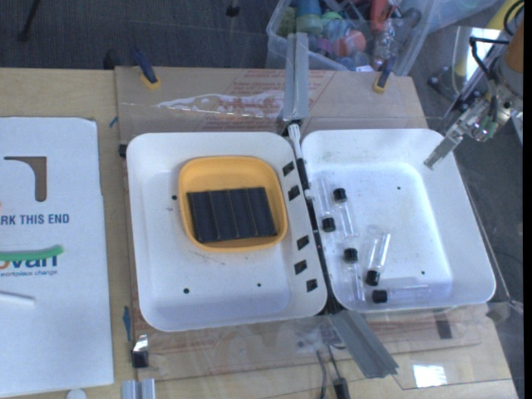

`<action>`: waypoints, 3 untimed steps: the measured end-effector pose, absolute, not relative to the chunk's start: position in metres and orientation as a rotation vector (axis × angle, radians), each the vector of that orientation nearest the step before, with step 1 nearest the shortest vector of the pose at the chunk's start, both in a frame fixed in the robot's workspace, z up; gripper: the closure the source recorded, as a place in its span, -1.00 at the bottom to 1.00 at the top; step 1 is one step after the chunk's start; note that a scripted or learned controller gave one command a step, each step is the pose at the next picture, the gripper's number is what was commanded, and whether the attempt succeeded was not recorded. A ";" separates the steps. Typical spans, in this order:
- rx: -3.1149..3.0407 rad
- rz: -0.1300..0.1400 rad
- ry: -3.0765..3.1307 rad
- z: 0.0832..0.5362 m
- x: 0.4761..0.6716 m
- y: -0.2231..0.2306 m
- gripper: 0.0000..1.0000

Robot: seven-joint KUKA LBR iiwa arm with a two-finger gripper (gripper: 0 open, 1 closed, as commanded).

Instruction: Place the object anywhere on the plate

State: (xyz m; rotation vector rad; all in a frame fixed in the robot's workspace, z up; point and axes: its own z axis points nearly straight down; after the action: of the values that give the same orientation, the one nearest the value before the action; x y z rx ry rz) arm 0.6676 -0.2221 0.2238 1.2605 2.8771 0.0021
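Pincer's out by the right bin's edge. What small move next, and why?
Probably bring the pincer left and down over the vials in the right bin. It hangs at that bin's upper right rim, the vials lie loose, and the yellow plate bears only a dark block.

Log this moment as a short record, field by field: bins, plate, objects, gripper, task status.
left bin: white bin holding a yellow plate
on plate: dark ribbed rectangular block, lying flat
right bin: white bin holding several clear vials with black caps, scattered in its left and near parts
gripper: gripper at the right bin's far right corner, above the rim; nothing visible between its fingers
task status: no vial on the plate
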 end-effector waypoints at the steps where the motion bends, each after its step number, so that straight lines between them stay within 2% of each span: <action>1: 0.889 0.002 3.011 0.226 0.665 -0.221 -1.00; 2: 0.724 0.001 3.048 0.244 0.660 -0.221 -1.00; 3: 0.110 0.001 3.132 0.249 0.656 -0.222 -1.00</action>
State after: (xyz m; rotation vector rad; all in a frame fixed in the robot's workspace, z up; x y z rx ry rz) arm 0.6561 -0.2224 0.2494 0.1103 3.1319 0.0013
